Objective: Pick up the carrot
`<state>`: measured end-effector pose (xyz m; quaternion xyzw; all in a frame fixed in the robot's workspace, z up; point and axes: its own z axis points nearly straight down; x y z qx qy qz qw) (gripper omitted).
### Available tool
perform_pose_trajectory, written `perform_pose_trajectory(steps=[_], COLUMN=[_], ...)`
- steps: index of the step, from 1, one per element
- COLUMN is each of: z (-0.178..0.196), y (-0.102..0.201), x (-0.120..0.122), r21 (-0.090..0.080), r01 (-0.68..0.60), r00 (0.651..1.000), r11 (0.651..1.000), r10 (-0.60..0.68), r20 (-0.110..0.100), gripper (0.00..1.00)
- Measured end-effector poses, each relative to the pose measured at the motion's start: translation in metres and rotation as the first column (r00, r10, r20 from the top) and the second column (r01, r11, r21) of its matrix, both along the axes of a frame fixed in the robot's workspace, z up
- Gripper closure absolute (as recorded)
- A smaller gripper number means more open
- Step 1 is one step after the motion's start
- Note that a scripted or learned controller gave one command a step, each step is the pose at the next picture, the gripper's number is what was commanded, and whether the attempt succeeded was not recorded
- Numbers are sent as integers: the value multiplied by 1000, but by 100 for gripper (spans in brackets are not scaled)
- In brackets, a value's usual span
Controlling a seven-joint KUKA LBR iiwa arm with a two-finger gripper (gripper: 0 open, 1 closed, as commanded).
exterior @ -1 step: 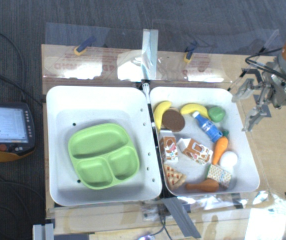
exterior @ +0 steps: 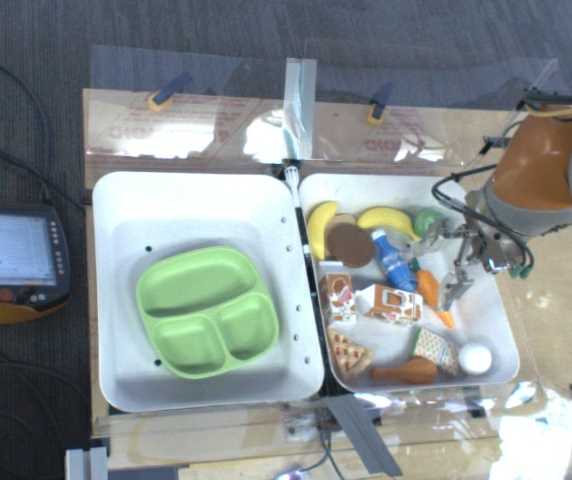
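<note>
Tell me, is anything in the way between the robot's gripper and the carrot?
Nothing visible is. The gripper hangs right beside the small orange carrot in the right white bin, with no item between them. The blue plastic bottle lies on the carrot's other side, close by, so it may crowd the grasp.

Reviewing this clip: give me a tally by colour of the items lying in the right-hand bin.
Yellow: 2, two bananas
Orange: 2, carrot, sausage-like piece
Brown: 1, round disc
Blue: 1, bottle
Green: 1, small round item
White: 1, ball
Mixed print: 4, cartons, waffle slice, wedge
Total: 12
</note>
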<state>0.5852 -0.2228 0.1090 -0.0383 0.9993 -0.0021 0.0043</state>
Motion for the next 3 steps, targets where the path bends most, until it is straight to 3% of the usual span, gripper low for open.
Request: perform_pose_trajectory(steps=[1, 2, 3], z=[-18, -8, 90], y=[29, 33, 74], x=[-30, -28, -26], r21=[-5, -1, 3], r01=[-83, -85, 56], r00=[997, 996, 998], r11=[997, 996, 998], r10=[83, 85, -56], r20=[6, 9, 3], gripper=[0, 100, 100])
